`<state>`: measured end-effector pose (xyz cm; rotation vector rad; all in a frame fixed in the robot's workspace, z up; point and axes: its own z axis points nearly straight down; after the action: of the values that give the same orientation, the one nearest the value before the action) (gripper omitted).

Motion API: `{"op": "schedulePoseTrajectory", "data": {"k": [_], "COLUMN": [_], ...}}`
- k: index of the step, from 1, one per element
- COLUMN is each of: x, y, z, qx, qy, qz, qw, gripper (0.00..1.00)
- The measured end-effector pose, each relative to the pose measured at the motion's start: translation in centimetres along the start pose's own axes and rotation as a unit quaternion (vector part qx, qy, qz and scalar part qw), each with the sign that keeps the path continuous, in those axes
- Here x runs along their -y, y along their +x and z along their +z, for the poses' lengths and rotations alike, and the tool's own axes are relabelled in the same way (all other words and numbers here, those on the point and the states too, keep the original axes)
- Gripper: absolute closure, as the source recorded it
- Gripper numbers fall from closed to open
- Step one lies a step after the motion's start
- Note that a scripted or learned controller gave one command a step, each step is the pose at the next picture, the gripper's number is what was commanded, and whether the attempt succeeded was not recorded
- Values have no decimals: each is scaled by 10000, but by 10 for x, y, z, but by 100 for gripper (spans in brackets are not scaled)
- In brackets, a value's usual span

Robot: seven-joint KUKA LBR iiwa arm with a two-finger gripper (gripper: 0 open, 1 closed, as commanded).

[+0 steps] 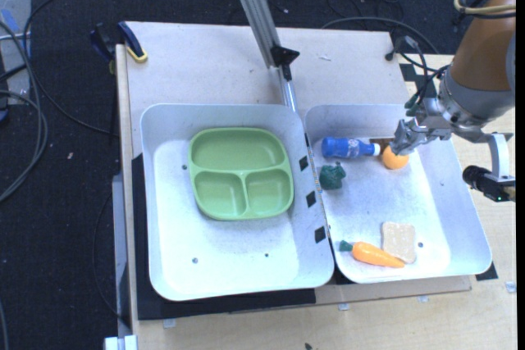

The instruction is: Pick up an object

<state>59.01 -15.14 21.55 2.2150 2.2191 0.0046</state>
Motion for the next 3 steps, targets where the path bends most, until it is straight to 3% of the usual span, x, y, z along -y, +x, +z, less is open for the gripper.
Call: {"op": "schedulePoseTrajectory", "data": {"k": [1,3], "x": [-1,13], "y": [0,107], "z": [-52,-56], "qx": [-3,-14], "qy": [9,40], "qz": [-3,-18], "qw": [10000,10000], "gripper": [100,100]}}
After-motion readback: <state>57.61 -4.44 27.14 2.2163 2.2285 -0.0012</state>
